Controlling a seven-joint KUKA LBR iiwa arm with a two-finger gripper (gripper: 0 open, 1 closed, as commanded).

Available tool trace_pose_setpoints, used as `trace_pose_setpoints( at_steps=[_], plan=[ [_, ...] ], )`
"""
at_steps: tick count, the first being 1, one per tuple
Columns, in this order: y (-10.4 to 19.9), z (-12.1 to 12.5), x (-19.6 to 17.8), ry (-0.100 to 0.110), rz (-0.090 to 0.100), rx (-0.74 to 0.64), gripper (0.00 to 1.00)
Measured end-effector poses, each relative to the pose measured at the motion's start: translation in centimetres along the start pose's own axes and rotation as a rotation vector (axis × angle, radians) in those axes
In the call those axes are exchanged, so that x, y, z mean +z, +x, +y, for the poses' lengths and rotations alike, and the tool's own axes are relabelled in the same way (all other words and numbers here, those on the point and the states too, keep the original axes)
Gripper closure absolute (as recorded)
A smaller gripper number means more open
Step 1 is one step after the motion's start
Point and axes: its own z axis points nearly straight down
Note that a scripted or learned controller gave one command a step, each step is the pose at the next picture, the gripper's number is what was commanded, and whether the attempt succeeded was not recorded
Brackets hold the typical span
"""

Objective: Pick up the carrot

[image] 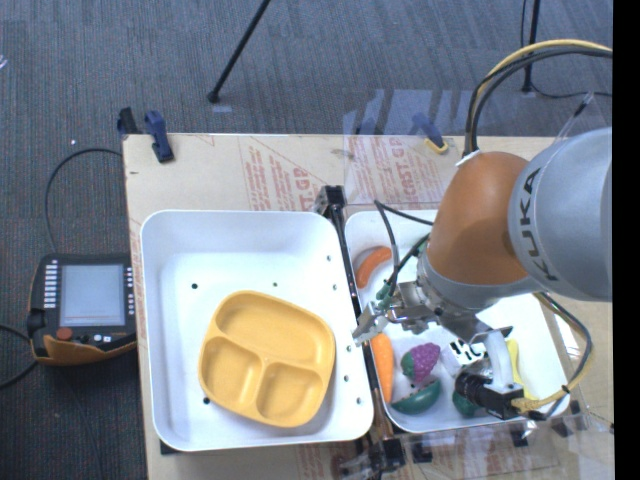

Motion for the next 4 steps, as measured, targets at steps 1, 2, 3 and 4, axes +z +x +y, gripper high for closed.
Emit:
trace_pose_setpoints(
  at_steps=[1, 2, 3, 4],
  plan=[
    [-0.1, 0.0, -0.7, 0.01, 0.002, 0.003, 1.0],
    [-0.2, 0.0, -1.3, 0.019, 0.005, 0.01, 1.0],
    [-0.2, -0.1, -1.3, 0.02, 0.005, 0.011, 0.0],
    [-0.7, -2.6, 0.1, 0.001, 0.002, 0.182, 0.0]
  ],
)
